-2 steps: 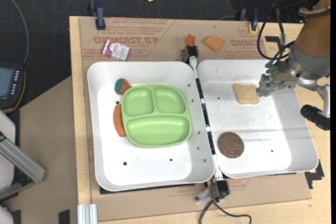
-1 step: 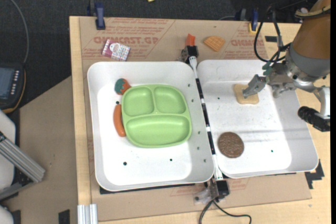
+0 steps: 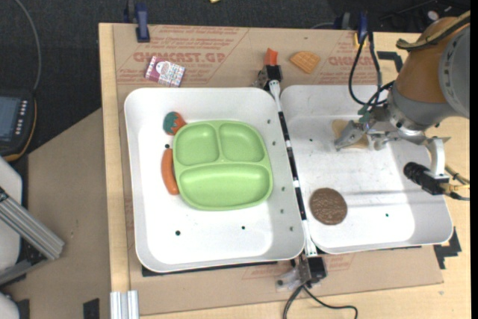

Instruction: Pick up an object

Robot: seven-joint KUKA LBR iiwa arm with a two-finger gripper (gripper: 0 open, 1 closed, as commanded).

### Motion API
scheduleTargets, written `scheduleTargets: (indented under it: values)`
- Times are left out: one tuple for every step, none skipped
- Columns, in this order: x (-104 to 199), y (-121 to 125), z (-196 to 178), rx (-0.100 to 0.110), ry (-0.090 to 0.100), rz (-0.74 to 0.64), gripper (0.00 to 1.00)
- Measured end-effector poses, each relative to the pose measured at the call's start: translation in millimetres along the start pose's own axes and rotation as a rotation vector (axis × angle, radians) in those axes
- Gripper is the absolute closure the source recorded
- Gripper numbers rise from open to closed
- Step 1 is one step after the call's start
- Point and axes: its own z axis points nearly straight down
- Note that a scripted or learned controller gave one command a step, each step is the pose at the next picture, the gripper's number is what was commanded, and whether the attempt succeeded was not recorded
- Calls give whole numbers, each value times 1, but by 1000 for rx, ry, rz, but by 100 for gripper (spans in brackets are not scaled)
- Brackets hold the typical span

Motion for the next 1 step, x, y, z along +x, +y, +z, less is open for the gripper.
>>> scheduleTargets:
  values:
    - [-13,50,11,-9,-2,-4,0]
